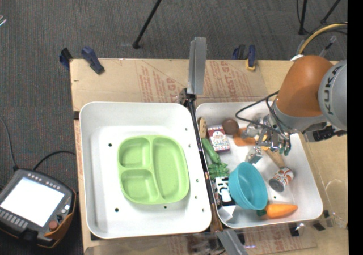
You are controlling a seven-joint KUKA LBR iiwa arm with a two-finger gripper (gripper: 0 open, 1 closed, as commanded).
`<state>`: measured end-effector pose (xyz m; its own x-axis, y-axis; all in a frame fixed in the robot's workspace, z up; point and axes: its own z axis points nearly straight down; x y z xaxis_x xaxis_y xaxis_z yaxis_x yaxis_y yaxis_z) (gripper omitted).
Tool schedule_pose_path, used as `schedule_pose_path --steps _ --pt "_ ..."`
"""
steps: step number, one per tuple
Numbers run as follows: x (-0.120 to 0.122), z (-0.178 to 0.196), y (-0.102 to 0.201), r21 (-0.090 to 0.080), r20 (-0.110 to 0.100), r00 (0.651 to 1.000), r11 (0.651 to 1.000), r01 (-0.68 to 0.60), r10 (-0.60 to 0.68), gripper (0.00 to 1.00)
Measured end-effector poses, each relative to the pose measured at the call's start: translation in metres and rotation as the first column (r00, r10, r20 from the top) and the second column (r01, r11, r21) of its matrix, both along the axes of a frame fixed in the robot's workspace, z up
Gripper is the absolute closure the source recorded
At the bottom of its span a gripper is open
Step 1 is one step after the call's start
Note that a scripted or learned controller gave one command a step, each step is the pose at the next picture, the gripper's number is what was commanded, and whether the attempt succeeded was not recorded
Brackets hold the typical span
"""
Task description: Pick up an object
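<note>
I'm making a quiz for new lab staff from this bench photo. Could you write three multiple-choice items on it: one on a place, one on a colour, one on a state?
1. Where does the green divided plate lie?
A. left bin
B. right bin
C. floor

2. What colour is the bowl?
A. red
B. blue
C. yellow

3. How does the small can lie?
A. stacked on the plate
B. inside the bowl
C. tipped on its side on the right bin's floor

Answers:
1 A, it sits alone in the left bin.
2 B, it is plainly light blue.
3 C, its side faces up, beside the bowl.

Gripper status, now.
Gripper: low in the right bin, above the blue bowl; open or shut cannot be told.
</note>
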<state>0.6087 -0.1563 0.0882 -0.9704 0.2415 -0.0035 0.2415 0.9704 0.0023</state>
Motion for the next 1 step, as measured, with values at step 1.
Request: schedule_pose_path --steps 1 --pt "0.002 -0.0005 0.0437 0.0 -0.004 0.994 0.994 0.111 -0.111 0.0"
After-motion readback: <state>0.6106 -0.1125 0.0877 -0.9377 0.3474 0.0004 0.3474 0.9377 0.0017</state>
